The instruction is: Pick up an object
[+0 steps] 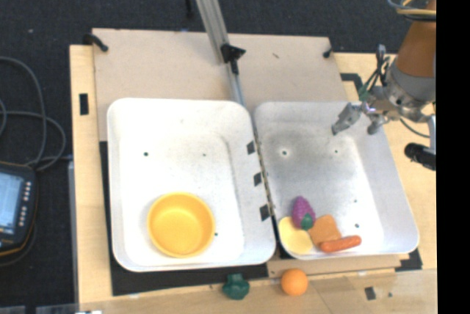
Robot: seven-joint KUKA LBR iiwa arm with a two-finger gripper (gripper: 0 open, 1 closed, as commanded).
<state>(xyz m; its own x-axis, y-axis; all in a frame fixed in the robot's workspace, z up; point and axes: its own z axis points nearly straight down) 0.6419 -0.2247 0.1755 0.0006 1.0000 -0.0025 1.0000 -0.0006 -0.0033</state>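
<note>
Camera view showed the gripper (358, 119) poised at the far rim of the right bin (382, 180), fingers spread and pinching nothing. Approach stage, by my judgement. The purple toy (301, 210) sat well apart from it toward the near corner, knobbly, beside an orange piece (324, 228). Next move calls for travel, then descent.
</note>
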